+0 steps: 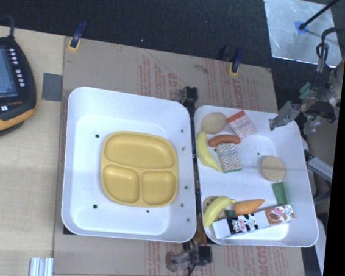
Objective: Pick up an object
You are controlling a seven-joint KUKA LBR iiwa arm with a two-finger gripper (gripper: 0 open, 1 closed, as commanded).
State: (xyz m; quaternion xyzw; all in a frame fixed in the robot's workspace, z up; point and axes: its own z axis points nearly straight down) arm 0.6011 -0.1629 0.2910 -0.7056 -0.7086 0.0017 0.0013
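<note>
Nearest, along the near wall of the right bin (306, 179), a milk carton (260, 220) lies flat. Just behind it sit a carrot (248, 205) and a short banana (214, 208), all touching or nearly so. That crowding against the rim leaves little room for an end effector to come down around any one of them.

The left bin (79, 155) carries only a yellow divided tray (140, 167), centred with open floor all round it.

Farther back in the right bin, a round tan disc (273, 168) lies alone with bare floor about it, so I judge it the easiest pick. A long banana (205, 151) hugs the left wall beside a sausage (224, 140) and a speckled block (228, 157).

The end effector (285, 118) hangs at the bin's far right corner over the rim, holding nothing that I can see; whether it is wide or narrow I cannot tell.
</note>
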